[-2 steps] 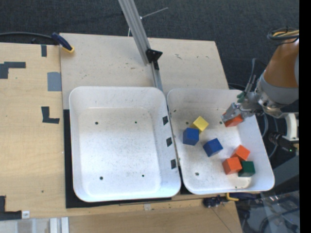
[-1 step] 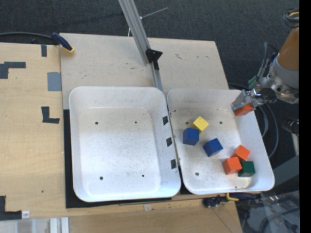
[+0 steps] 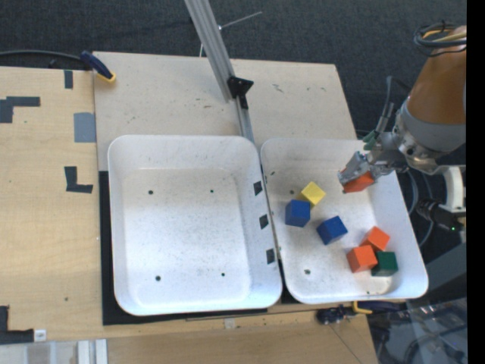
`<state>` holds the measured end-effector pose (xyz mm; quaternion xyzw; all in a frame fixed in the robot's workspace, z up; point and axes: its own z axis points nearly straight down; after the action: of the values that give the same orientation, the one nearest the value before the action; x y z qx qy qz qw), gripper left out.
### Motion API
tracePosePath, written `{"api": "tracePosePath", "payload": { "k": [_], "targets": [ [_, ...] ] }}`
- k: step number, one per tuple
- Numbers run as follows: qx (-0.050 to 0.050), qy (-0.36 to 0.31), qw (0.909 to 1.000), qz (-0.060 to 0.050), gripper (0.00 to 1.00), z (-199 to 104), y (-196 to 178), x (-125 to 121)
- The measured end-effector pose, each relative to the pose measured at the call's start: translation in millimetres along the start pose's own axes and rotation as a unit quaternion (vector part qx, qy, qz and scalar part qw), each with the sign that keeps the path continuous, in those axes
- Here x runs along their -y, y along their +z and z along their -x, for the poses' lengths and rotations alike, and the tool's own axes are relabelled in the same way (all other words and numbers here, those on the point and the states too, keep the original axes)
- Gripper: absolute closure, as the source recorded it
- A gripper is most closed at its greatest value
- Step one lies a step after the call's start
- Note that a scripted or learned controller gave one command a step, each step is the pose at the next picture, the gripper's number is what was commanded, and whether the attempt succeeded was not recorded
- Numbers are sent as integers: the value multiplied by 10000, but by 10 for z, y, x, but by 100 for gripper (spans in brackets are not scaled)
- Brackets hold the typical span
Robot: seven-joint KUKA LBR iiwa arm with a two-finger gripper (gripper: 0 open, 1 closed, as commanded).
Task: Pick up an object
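Observation:
My gripper (image 3: 355, 174) hangs over the upper right part of the right bin (image 3: 333, 290), reaching in from the right. A red block (image 3: 359, 183) sits between its grey fingers, and the gripper is shut on it. Lower in the same bin lie a yellow cube (image 3: 312, 194), two blue cubes (image 3: 298, 213) (image 3: 331, 230), two orange cubes (image 3: 377, 239) (image 3: 361, 258) and a green cube (image 3: 386, 262).
The left bin (image 3: 182, 226) stands beside the right one, with a raised rim between them. A slanted metal bar (image 3: 216, 40) runs from the top down to the bins' far edge. The arm's grey and orange body (image 3: 439, 105) fills the right side.

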<state>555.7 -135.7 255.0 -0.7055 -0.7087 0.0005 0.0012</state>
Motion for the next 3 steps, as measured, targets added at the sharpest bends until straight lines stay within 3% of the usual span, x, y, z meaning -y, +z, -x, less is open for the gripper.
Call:
{"api": "tracePosePath", "payload": {
  "k": [3],
  "targets": [
    [-2, -10, 10000, -9, 100, -1519, 325, 201]
  ]
}}
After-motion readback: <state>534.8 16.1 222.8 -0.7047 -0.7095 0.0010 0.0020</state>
